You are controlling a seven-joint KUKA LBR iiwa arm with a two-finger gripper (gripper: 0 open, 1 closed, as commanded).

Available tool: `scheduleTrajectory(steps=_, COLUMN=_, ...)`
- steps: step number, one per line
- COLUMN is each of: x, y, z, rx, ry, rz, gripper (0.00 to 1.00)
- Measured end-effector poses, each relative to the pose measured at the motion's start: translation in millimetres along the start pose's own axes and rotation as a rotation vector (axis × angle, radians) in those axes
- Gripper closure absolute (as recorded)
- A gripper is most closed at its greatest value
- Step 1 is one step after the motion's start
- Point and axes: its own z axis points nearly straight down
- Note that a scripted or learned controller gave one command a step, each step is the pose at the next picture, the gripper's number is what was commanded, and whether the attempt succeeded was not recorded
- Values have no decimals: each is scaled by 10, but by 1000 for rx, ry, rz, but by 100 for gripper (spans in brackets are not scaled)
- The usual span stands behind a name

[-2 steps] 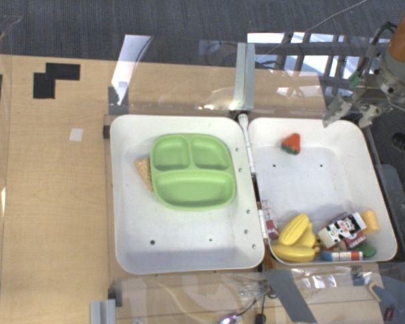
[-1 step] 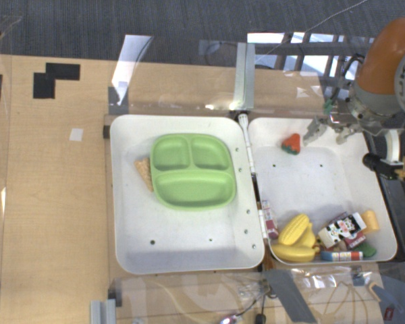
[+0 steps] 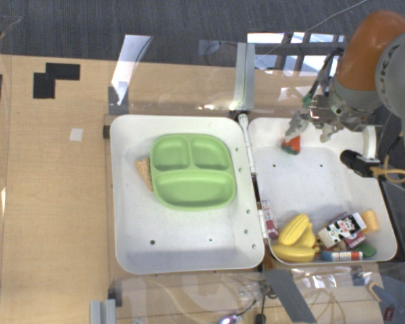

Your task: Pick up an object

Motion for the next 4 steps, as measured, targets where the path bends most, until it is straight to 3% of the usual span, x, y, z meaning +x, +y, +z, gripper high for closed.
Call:
scheduleTrajectory(steps=1, x=-491, y=102, z=87, rx=-1, ry=-1, rz=186, gripper=0)
scheduleTrajectory(steps=2, x=-380, y=176, z=678, rx=-6, ry=-2, rz=-65, gripper=0)
scheduleTrajectory(steps=3, x=-386, y=-962, z=813, rx=-7, ry=-2, rz=-201, gripper=0)
scheduleTrajectory(steps=4, x=-478, y=-1620, z=800, rx=-13, ry=-5, rz=-245, gripper=0)
